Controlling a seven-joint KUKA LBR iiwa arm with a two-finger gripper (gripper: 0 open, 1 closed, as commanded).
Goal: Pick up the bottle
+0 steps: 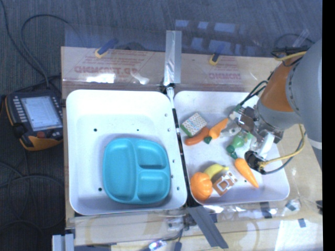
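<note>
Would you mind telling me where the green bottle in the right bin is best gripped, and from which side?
Probably across the middle of the green bottle, coming from straight above. It seems to lie flat on the right bin, partly under the end effector, with an orange carrot close below.

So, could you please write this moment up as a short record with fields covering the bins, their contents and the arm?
left bin: holds a blue divided plate
right bin: toy food and small items
green bottle: lying in the right bin, right beside the gripper
carrots: one near the right wall, another mid-bin
front corner: orange pumpkin, yellow piece
gripper: low over the right bin, finger state unclear
</note>
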